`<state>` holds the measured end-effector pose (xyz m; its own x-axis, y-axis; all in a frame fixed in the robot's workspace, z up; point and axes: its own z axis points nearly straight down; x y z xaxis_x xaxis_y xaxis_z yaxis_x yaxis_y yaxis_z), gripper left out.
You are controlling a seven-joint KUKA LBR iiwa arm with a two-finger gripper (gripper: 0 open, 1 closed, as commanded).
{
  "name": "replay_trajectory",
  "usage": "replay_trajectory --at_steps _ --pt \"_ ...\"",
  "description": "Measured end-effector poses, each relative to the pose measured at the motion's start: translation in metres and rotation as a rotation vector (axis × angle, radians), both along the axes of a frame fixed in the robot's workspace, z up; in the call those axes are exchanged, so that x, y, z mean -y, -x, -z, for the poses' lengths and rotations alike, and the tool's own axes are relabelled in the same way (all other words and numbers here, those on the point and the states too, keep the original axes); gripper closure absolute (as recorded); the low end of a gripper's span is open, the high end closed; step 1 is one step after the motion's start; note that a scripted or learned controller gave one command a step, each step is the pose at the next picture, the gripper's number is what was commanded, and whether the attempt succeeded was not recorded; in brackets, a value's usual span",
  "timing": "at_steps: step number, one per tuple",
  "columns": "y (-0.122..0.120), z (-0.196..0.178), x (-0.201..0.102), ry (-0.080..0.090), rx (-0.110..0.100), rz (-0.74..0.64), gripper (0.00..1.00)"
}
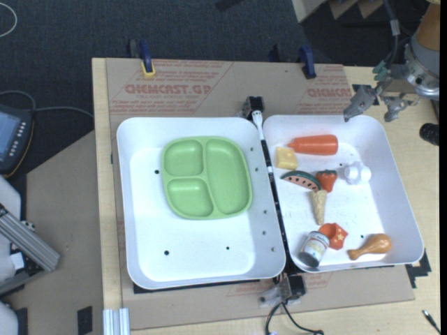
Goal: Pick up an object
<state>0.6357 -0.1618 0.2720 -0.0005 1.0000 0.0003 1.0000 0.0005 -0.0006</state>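
The right bin [398, 187] holds several toy foods: an orange carrot [314, 144], a yellow cheese wedge [285, 158], a watermelon slice [298, 179], a red strawberry [327, 180], a white lump [355, 174], a cream cone [319, 204], a red piece [336, 234], a small can [314, 247] and a drumstick [370, 245]. My gripper [370, 109] hangs over the bin's far right corner, above and to the right of the carrot. Its fingers are spread open with nothing between them.
A green three-part plate [207, 176] lies in the left bin [140, 243]. Blue clamps [147, 58] hold the cardboard base at the far edge. A black tablet [14, 135] sits off the bench at the left.
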Motion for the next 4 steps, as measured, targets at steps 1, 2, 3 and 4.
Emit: replay_trajectory --at_steps 1,2,3,4 --pt "-0.007 0.058 0.004 -0.001 -0.006 0.000 0.00" --pt "-0.005 0.114 -0.006 -0.002 -0.006 -0.001 0.00" --pt "-0.009 0.177 -0.008 -0.001 -0.006 -0.002 0.00" --pt "-0.009 0.188 -0.009 0.000 -0.003 -0.002 0.00"
